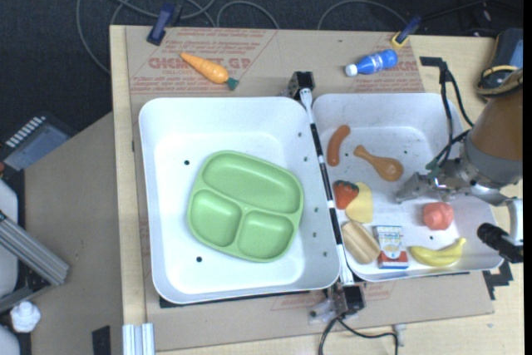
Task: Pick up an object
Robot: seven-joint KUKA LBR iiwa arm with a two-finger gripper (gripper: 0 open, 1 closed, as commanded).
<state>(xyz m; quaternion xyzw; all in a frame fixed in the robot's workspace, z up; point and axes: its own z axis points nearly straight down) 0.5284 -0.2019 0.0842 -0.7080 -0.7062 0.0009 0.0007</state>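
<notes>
While the arm reaches in from three o'clock, your tool (413,191) hangs low over the right bin (399,108), and from this slant you cannot tell whether it is apart or together. Nothing is visibly gripped, so I'd call this the approach step, with the pick not yet made.

Look at what's on offer. A reddish round fruit (438,215) lies just at the tool's five o'clock, very near. A banana (437,253) sits along the bin's six o'clock edge, beside a small carton (391,245) and a bread roll (360,240). A drumstick (379,162) lies at the tool's ten o'clock, a sausage (336,145) beyond it towards the divider, and a strawberry (346,194) touching a pale yellow piece (361,203) at nine o'clock.

Left bin (166,145) holds a green divided plate (244,205); on the worktop (266,46) at twelve o'clock lie a carrot (205,67) and a blue bottle (373,62), well apart.

Your next move, I judge: centre over the round fruit, descend squarely, close. It may roll, so watch that.
</notes>
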